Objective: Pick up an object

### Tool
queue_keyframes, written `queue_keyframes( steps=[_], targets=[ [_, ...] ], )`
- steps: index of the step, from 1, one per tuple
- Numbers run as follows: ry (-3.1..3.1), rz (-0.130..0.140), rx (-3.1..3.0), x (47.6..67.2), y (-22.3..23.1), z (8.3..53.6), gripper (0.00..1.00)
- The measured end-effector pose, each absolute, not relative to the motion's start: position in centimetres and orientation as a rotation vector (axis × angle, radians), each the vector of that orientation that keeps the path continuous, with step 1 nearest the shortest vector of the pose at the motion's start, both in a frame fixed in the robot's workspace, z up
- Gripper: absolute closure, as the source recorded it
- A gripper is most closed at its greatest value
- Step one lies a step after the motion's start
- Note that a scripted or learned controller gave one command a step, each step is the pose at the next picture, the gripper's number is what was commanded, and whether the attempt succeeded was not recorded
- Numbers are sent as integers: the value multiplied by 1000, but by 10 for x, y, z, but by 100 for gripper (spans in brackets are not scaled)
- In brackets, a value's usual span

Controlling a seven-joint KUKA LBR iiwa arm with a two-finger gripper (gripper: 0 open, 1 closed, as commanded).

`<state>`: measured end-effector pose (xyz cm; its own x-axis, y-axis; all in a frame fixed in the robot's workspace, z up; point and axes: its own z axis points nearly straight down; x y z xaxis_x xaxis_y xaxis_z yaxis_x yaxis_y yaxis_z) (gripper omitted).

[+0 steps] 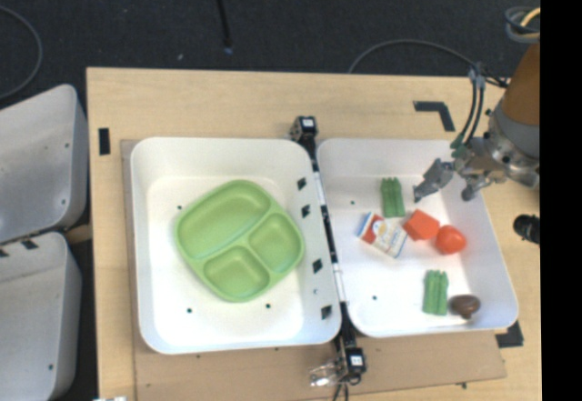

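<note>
Looking down, camera view: two white bins sat side by side on the bench (209, 99).
Left bin (155, 308): held a green divided plate (238, 240).
Right bin (364, 299): held an upright green block (392, 197), a small printed carton (382, 235), an orange block (421, 225), a red-orange ball (450, 239), a second green block (436, 292) and a brown round object (465, 306).
Gripper (452, 183): hovered over the right bin's upper right part, fingers (433, 182) spread apart, nothing between them.
</note>
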<state>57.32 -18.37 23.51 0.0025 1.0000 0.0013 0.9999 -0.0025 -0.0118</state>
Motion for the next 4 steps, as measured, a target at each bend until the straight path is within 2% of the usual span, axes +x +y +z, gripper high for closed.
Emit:
queue_keyframes(
  steps=[1, 2, 3, 4],
  targets=[
    [-2224, 0, -2221, 576, -183, 243, 0],
    [-2220, 4, -2222, 575, -190, 199, 0],
    [-2217, 3, -2225, 582, -189, 139, 0],
    [-2224, -3, -2242, 586, -194, 108, 0]
  ],
)
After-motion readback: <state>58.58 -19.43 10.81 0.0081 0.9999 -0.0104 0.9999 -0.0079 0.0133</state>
